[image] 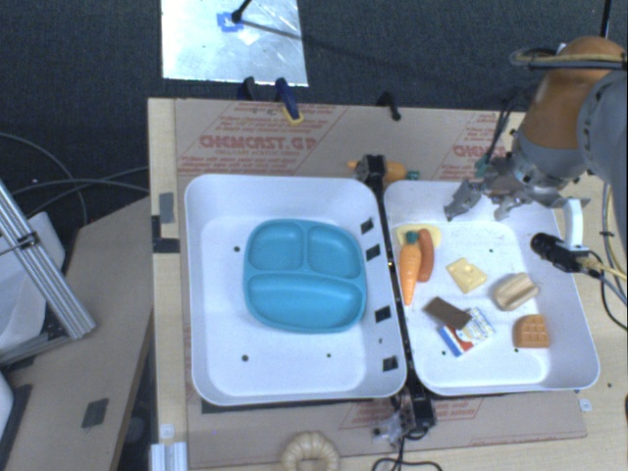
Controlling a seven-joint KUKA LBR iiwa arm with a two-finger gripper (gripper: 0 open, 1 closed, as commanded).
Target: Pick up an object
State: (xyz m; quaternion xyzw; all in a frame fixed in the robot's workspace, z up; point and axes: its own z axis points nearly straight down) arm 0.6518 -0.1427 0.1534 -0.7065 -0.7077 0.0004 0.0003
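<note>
My gripper (484, 205) hangs over the far end of the right bin (574, 371), open, with nothing between its spread fingers. Below and nearer the camera lie several toy foods. An orange carrot (409, 269) sits beside a redder carrot (426, 256) along the bin's left wall. A yellow cheese wedge (466, 275) is in the middle, with a bread roll (514, 290) to its right. A brown chocolate bar (447, 312), a white, red and blue packet (470, 330) and a waffle (531, 331) lie toward the front. None of them touches the gripper.
The left bin (211, 351) holds a blue divided plate (302, 275). A black divider (390, 263) joins the two bins. A pale ring (312, 451) lies on the bench in front, and a foil sheet (234, 27) lies beyond the bench.
</note>
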